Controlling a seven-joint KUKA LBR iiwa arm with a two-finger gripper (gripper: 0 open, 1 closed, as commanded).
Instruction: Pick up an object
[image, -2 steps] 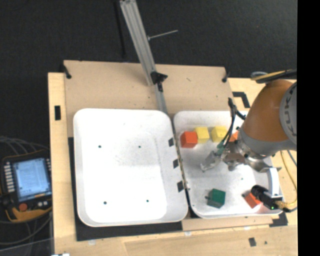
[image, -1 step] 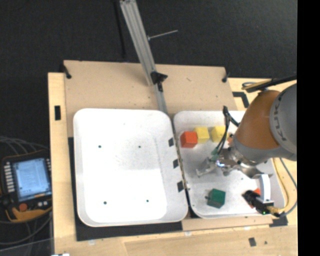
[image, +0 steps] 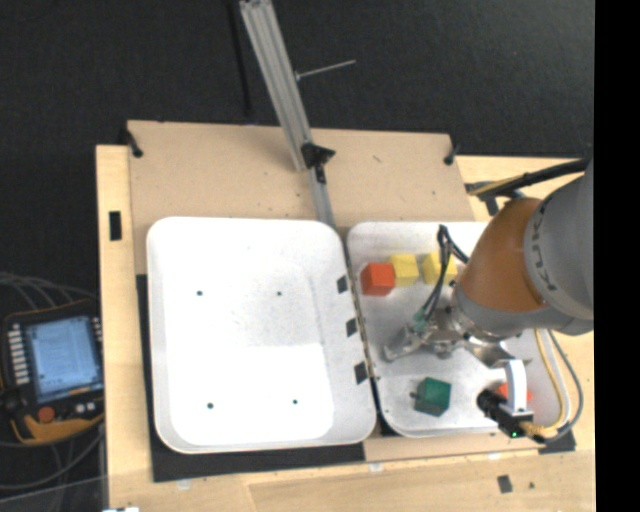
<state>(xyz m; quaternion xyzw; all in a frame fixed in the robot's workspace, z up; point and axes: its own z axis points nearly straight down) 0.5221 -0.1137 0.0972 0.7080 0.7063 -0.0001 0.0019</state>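
Observation:
The right bin (image: 395, 420) holds an orange cube (image: 377, 278), a yellow cube (image: 405, 268) beside it, and another yellow block (image: 434, 268) partly behind the arm's cable. A green block (image: 432, 396) lies near the bin's front. My gripper (image: 412, 338) hangs low over the middle of the right bin, between the orange cube and the green block, touching neither. The arm's grey body and orange band (image: 500, 270) cover the bin's right part.
The left bin (image: 170, 300) lies beside the right one, joined by black clips (image: 352, 325). A metal pole (image: 285, 90) slants from the top to the bins' back edge. A teach pendant (image: 55, 365) sits off the bench at left.

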